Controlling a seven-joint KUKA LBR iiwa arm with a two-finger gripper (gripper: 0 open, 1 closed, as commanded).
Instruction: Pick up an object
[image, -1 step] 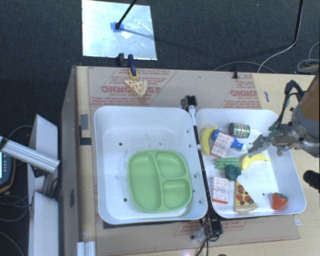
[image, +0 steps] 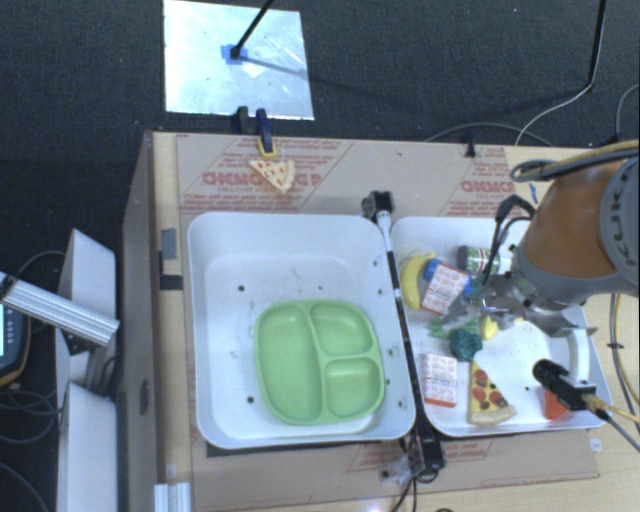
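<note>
The end effector (image: 478, 312) is low in the right bin (image: 520, 425), over a dark green object (image: 465, 343) with an uneven, leafy shape. If it grips anything, I cannot tell. A pizza slice toy (image: 488, 394) lies near.

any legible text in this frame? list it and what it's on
Red print on the cardboard sheet under the bins: mirrored or upside down, too blurred to read.
Red-and-white packet in the right bin: print too small.
Second red-and-white packet: print too small.
Can: label unreadable.
No text can be quoted.
</note>
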